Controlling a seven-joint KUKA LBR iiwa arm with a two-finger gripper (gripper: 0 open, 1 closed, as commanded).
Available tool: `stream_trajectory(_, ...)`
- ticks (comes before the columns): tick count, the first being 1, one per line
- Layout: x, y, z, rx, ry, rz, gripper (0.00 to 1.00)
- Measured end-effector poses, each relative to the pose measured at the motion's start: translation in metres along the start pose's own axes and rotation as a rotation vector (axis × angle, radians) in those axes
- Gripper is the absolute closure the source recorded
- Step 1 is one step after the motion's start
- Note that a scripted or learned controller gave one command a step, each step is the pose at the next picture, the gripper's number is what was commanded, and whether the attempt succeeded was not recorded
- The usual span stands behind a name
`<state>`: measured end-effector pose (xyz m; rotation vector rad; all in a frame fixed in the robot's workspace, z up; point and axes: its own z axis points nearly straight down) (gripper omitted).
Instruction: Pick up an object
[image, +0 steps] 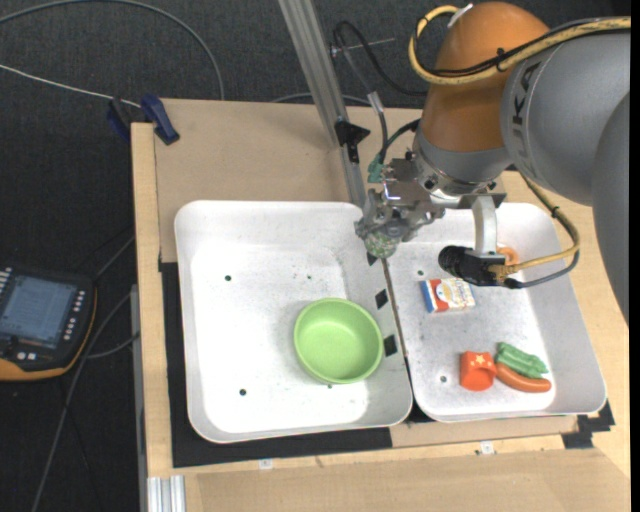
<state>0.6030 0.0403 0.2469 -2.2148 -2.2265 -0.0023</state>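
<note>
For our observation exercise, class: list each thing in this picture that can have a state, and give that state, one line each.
green bowl: upright, mouth up, in the left bin.
small carton: lying flat in the right bin.
orange and green toy pieces: lying together near the right bin's front edge.
gripper: over the divide between the bins, something greyish at its tip.

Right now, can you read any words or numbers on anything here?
No, none can be read.
Small box: red, white and blue print, too blurred.
Handheld screen: lit, too small.
Robot arm: dark marks on the grey part, too cut off.
</note>
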Motion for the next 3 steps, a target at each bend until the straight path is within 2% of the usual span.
stream_trajectory(1,0.045,-0.011,0.002,0.001,0.000,0.001,1.00)
stream_trajectory(2,0.058,-0.002,0.005,0.000,-0.001,0.004,1.00)
stream_trajectory(3,0.057,-0.002,0.004,0.000,-0.001,0.005,0.00)
